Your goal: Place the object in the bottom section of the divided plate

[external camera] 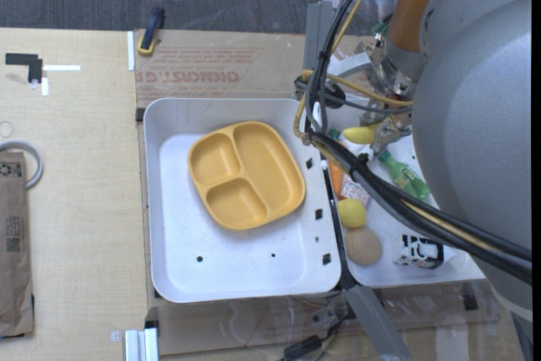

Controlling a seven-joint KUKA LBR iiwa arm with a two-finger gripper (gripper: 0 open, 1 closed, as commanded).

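1. The arm (482, 97) is the biggest thing here: a smooth, rounded grey casing with a glossy orange band, coming in from the right and hanging over the right bin (389, 266).
2. The bench (76, 182) is pale wood-grain. A flat brown cardboard sheet (211, 63) with red printing lies behind the bins.
3. The left bin (169, 266) is shallow, white and matte, with rounded corners and a few small dark marks on its floor.
4. Black and yellow cables (338, 30) loop from the arm down past the seam between the two bins.
5. The divided plate (245, 173) sits in the middle of the left bin, turned at a slant. It is mustard-yellow smooth plastic, a rounded square with raised ridges marking one long section and two smaller ones.
6. The gripper (390, 127) is bare metal, low over the right bin. I cannot tell whether it is open or closed, or whether it has anything.
7. The small objects all lie in the right bin, apart from the plate:
   - a curved yellow piece (359, 134) just beside the gripper
   - a green piece (404, 173)
   - an orange piece (336, 177)
   - a round yellow fruit shape (352, 214)
   - a dull tan ball (363, 247)
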